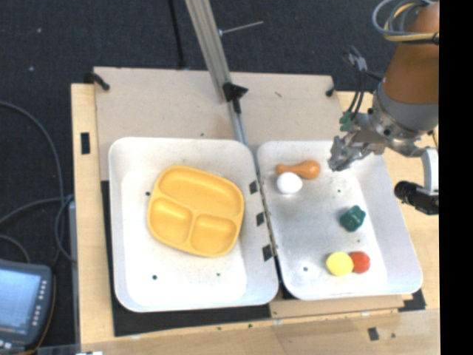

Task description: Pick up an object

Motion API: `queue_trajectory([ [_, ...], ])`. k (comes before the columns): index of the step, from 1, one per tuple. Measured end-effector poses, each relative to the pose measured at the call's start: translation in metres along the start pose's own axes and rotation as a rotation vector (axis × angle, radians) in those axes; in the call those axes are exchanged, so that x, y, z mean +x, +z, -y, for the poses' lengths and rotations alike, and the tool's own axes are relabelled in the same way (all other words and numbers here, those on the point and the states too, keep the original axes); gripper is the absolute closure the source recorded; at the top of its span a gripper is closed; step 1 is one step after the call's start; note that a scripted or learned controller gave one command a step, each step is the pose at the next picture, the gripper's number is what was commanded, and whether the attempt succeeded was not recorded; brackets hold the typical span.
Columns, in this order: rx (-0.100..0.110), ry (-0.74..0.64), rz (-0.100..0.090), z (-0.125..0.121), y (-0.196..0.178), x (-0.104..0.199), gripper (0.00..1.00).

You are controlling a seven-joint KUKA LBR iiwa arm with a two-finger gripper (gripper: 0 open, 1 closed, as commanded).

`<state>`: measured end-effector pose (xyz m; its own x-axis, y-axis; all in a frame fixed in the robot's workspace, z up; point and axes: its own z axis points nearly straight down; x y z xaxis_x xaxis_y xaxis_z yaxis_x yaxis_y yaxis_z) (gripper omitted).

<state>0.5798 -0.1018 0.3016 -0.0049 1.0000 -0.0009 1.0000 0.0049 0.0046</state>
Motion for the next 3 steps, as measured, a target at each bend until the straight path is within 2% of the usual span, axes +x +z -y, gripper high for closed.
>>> queue_trajectory([
  [2,0.005,-0.001,-0.001,-0.007,0.007,0.095,1.00],
  [3,0.007,-0.002,-0.002,-0.015,0.024,0.154,1.00],
])
